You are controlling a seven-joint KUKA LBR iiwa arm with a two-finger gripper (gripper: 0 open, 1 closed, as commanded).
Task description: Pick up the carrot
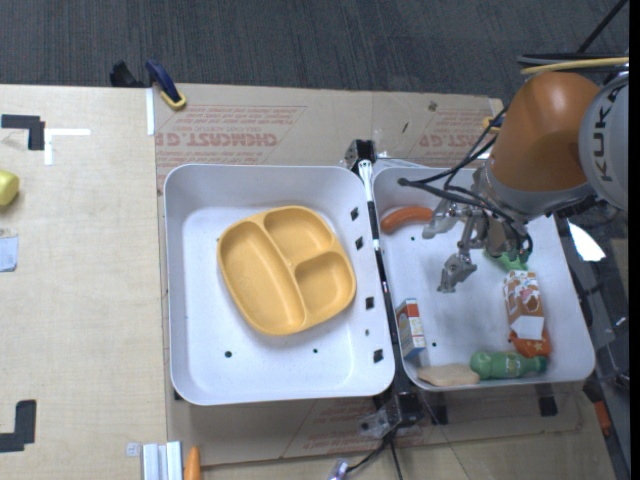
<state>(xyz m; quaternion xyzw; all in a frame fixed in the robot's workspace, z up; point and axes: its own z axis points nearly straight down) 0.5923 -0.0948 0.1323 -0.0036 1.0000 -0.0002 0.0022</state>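
The tool (462, 253) hangs over the middle of the right bin (432, 328), below the arm's orange band (540, 133) and a tangle of black cables. Its metal fingers point down toward the bin floor; one grey fingertip (455, 271) is distinct, but the cluster of parts around it does not let me tell whether the fingers are apart or together. Nothing is seen between them.

The carrot (405, 217), a smooth orange tapered piece, lies on the bin floor up and to the left of the tool, near the bin's far-left corner, clear of the fingers and not touching them.

To the right of the tool, just beside it, a small green item (514, 260) shows against the white plastic. Below that lies a glossy pouch (525, 313) printed in orange, red and white, elongated, set lengthwise. Further toward the near wall rests a green rounded object (508, 365), bottle-like in shape, and touching its left end a flat tan piece (448, 375). Down and to the left of the tool, against the bin's left wall, stands a small box (410, 326) with red and white print.

Well to the left of the tool, the left bin (190, 298), shallow white moulded plastic with rounded corners, carries a matte yellow-orange divided plate (287, 269) with three compartments, set at a slant. Both bins sit on brown printed cardboard (230, 128) over the pale wood-grain table (70, 298).
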